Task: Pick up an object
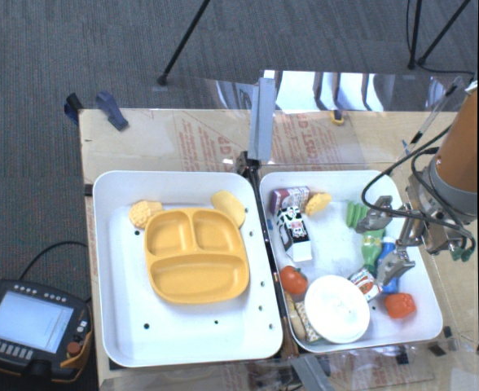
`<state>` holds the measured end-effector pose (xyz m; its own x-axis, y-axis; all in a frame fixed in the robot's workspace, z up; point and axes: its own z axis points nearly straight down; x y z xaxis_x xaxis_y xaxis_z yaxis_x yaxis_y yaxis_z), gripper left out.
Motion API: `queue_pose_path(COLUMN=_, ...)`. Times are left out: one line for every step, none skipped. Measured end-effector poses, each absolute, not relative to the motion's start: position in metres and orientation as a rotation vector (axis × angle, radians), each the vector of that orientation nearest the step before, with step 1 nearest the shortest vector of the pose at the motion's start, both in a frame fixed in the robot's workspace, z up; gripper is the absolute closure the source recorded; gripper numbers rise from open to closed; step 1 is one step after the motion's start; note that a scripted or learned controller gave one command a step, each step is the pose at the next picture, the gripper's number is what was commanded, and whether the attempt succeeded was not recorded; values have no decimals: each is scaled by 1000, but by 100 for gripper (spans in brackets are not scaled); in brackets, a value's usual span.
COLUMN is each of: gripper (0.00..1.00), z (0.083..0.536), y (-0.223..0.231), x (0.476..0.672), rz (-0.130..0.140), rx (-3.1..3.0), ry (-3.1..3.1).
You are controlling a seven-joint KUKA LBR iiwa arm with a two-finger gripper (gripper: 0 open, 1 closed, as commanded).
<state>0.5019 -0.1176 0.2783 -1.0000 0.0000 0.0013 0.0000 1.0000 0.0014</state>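
While 1 yellow tray (195, 257) sits left, 1 white plate (337, 308) sits right.

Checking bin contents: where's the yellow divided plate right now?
The yellow divided plastic plate lies in the left white bin, about mid-bin, with a yellow bumpy toy touching its upper-left corner and a pale yellow oval piece at its upper-right.

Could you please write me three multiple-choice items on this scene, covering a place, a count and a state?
1. Where is the yellow divided tray?
A. left bin
B. right bin
C. the floor

2. How many compartments has the tray?
A. two
B. three
C. five

3. Where is the gripper?
A. over the left bin
B. over the right bin
C. beyond the bench

Answers: 1 A, it lies in the left bin. 2 B, two small compartments above one wide one. 3 B, it hangs above the clutter in the right bin.
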Motion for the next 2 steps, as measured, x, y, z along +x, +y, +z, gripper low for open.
queue_pose_path(gripper=0, z=120, y=-161, x=512, rz=-1, rx=-218, ry=-3135)
queue_pose_path(gripper=0, z=95, y=-118, x=570, rz=21, rx=-435, ry=-3137)
